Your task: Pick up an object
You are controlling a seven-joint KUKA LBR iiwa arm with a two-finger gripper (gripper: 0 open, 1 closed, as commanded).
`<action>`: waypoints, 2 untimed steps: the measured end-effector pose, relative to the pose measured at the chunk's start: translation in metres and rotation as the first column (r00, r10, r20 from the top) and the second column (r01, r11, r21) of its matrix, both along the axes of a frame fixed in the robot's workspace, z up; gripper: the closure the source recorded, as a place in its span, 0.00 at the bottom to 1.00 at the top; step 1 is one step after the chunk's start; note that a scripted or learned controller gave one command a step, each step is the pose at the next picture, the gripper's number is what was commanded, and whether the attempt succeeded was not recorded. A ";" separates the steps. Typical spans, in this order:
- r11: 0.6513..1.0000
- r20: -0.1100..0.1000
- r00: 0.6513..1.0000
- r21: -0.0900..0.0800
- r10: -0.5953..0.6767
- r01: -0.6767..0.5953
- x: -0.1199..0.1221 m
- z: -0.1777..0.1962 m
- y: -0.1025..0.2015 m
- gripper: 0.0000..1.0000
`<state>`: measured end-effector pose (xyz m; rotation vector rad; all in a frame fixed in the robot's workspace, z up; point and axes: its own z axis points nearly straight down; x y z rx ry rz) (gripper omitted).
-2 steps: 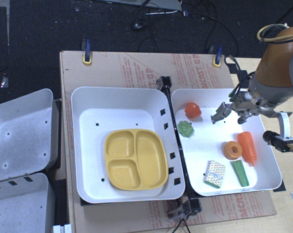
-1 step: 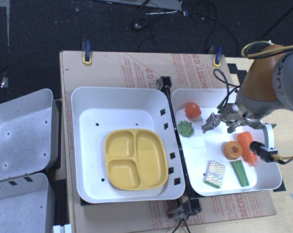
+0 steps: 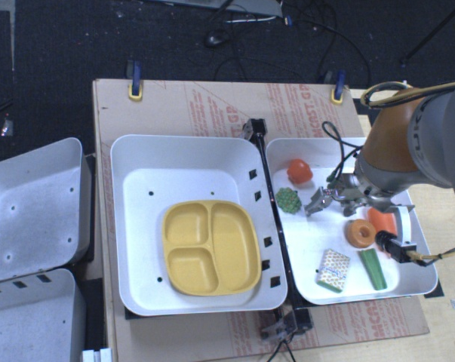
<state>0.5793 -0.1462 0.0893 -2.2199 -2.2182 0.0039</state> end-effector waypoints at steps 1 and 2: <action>1.000 0.005 1.000 -0.001 0.000 0.000 0.001 0.013 0.000 1.00; 1.000 0.009 1.000 -0.002 0.004 -0.004 0.004 0.064 0.010 1.00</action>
